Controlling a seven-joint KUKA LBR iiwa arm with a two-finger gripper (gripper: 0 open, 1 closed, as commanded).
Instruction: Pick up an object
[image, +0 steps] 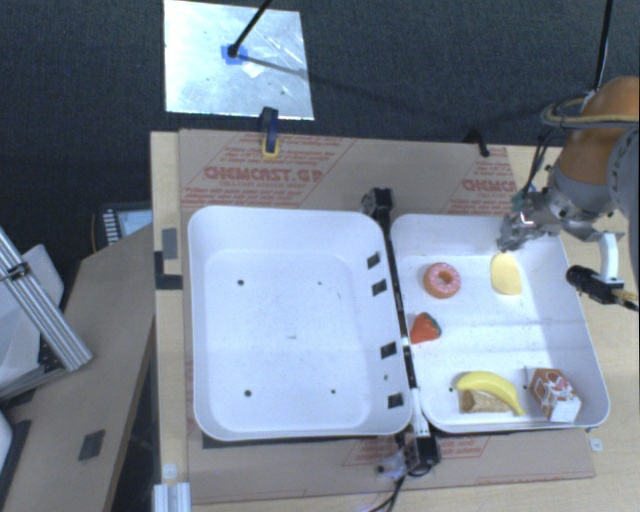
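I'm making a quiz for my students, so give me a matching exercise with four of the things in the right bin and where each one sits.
Things:
1. doughnut
2. banana
3. strawberry
4. small box

Places:
A. near right corner of the bin
B. against the divider between the bins
C. middle of the bin's far half, left of the yellow piece
D. near edge, lying on a slice of bread

Pairs: 1-C, 2-D, 3-B, 4-A

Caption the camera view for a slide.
Pincer above right bin holding donut, banana, strawberry.
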